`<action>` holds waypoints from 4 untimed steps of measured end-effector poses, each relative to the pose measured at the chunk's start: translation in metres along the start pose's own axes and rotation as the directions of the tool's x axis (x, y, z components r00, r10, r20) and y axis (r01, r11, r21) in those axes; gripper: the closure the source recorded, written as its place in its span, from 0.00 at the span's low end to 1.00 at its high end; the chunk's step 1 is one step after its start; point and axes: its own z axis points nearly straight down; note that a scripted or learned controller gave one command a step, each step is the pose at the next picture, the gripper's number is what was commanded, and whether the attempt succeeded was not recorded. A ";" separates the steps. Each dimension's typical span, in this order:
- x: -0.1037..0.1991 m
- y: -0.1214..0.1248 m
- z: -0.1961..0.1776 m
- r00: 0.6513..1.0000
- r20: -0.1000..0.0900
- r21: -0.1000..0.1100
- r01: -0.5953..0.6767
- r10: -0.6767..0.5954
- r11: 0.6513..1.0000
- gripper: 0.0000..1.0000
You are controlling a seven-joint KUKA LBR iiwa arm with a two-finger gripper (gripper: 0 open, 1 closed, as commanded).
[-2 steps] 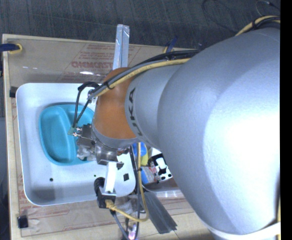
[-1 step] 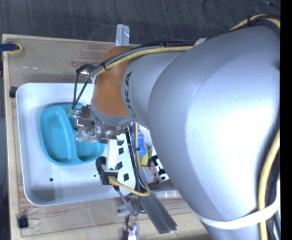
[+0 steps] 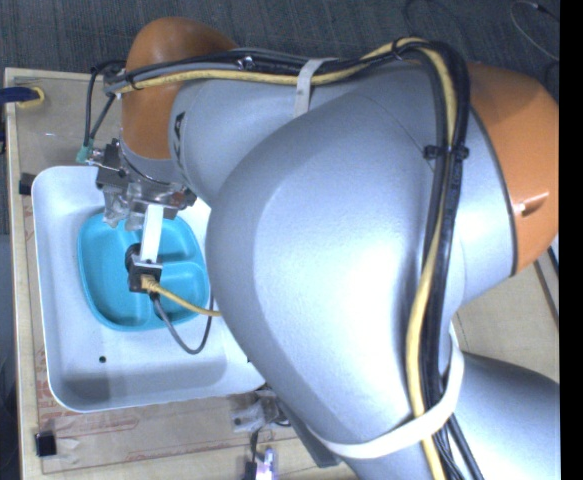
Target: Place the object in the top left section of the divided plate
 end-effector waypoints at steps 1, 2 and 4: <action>-0.031 -0.047 -0.011 0.963 0.001 0.000 0.270 -0.270 0.963 1.00; -0.031 -0.047 -0.011 0.963 0.001 0.000 0.270 -0.270 0.963 0.00; -0.089 -0.109 0.019 0.951 0.000 -0.004 0.310 -0.310 0.951 0.00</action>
